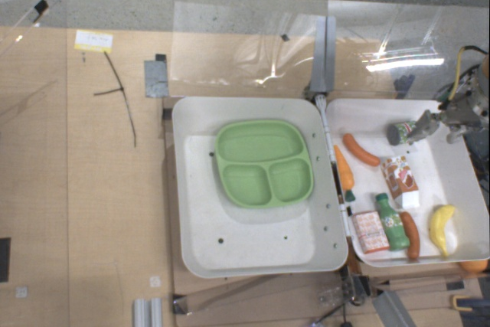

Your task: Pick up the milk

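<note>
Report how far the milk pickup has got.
Nothing looks done yet: the milk carton lies flat in the right bin, between a sausage and a banana. In hand: the pincer hovers over the bin's upper part, just above the carton and apart from it, with nothing seen in its grasp. Left: move down onto the carton, grip it and lift it.
</note>
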You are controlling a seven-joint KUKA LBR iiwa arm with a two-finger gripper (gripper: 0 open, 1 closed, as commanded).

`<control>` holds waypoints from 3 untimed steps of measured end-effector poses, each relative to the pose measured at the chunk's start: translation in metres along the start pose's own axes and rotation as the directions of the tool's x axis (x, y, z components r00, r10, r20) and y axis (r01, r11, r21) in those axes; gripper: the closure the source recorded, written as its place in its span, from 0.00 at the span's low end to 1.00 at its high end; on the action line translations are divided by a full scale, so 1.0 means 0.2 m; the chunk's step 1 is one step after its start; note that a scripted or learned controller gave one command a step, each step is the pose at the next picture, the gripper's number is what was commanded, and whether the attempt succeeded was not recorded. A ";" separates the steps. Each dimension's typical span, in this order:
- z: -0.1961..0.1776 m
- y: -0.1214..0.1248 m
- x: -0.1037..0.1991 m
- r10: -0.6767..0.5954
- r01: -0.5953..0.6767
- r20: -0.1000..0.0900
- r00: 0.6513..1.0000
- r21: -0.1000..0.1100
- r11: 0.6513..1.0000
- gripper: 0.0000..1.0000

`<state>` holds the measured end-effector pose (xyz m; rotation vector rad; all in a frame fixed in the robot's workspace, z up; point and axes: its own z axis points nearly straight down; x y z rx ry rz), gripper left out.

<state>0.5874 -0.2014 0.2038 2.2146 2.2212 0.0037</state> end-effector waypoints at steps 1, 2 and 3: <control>0.56 -0.08 0.18 0.004 -0.004 0.000 1.000 0.001 1.000 0.00; 0.49 -0.06 0.17 0.006 -0.006 0.002 1.000 -0.008 1.000 1.00; 0.05 0.00 0.68 -0.335 0.335 -0.001 0.942 -0.003 0.942 1.00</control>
